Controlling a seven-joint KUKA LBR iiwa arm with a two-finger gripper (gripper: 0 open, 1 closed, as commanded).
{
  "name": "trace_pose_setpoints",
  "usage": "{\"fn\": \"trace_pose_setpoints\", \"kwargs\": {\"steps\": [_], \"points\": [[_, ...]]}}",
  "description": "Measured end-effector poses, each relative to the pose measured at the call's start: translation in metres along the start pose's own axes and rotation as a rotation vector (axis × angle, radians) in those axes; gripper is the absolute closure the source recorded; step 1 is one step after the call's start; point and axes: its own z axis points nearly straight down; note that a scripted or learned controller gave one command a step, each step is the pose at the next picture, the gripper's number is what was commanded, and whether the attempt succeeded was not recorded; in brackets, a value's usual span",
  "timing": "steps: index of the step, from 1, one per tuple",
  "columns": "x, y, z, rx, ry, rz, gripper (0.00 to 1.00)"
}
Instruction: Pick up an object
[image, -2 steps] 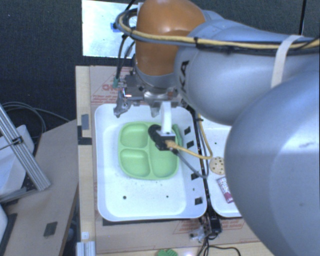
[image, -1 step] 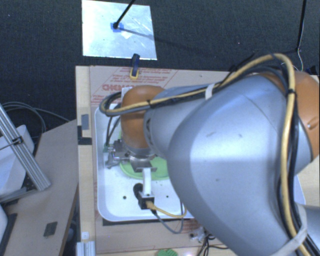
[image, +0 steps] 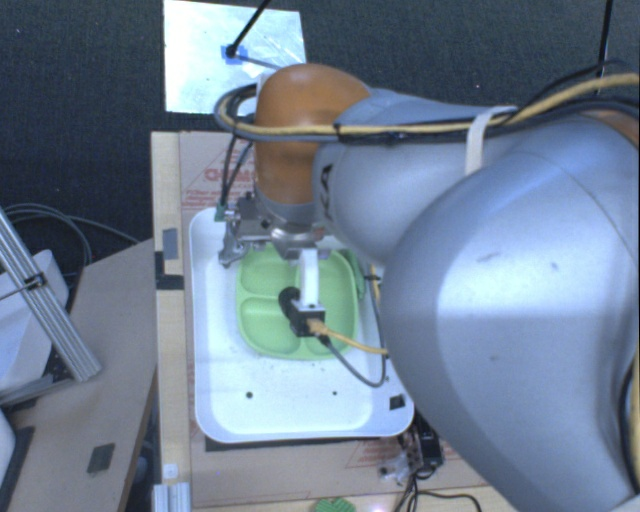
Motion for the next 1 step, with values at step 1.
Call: {"fn": "trace_pose_setpoints", "kwargs": {"steps": [1], "points": [[0.0016, 0.0163, -0.1826, -0.007, 0.003, -0.002, 0.00]]}}
